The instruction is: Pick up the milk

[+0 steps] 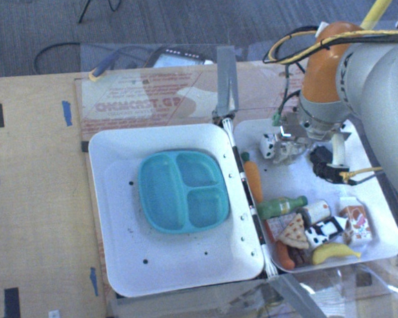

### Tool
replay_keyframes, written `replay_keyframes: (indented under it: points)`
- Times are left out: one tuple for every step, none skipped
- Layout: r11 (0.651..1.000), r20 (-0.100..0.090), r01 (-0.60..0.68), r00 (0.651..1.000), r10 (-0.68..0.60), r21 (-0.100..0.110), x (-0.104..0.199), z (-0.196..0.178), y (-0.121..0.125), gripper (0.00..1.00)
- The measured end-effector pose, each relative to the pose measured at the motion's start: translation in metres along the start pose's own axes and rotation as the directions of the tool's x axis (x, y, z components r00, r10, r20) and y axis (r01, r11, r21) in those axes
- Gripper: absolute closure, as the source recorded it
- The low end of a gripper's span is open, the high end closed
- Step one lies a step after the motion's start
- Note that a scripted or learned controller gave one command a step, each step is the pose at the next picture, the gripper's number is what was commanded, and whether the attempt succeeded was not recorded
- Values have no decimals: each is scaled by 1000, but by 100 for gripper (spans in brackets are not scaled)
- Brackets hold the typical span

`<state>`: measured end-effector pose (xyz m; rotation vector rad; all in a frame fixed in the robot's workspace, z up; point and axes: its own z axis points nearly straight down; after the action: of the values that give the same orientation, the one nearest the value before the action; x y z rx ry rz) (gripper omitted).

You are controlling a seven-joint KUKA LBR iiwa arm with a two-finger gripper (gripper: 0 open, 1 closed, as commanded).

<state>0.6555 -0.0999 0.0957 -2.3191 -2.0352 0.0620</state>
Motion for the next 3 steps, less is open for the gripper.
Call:
replay_keyframes:
  points:
    - [978, 19, 200, 980, -199, -65, 32, -82, -97, 100]
    - [959, 24, 276, 961, -275, -63, 108, -80, -122, 100]
    - [975, 20, 212, 977, -211, -64, 66, -77, -165, 100]
